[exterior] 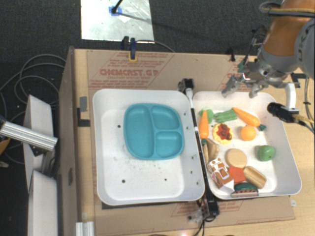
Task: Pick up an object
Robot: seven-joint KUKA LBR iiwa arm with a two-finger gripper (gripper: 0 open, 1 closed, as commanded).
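Surface [162, 65]: a brown board under both bins, printed with red lettering along its far side.
Arm [288, 31]: grey with an orange band, entering from the right and hanging over the far edge of the right bin.
Left bin [106, 146]: white and shallow, holding one thing, a teal divided plate [152, 131] that lies flat near its middle.
Right bin [288, 171]: white, crowded with toy food packed close together.
Gripper [244, 88]: poised above the far rim of the right bin; the jaws look spread apart with nothing between them.
Carrot by the divider [204, 124]: orange, lying lengthwise along the bin's left wall.
Second carrot [246, 116]: orange, angled across the far part of the bin, just below the gripper.
Green vegetable [224, 115]: flat, between the two carrots.
Small tart [223, 132]: pale yellow with a red centre, near the middle.
Orange fruit [248, 132]: round, just right of the tart.
Green apple [266, 153]: alone toward the right wall, apart from its neighbours.
Near cluster: a round bun [236, 158], a hot dog [255, 176] and a small printed carton [219, 172], all touching or nearly so.
Step in hand: the approach; nothing is grasped yet, judging by the bare jaws.
Next move: a descent onto a single item with room around it. The angled carrot is closest; the green apple seems the easiest to isolate.
Risk: in the near cluster, the jaws would likely strike a neighbour.
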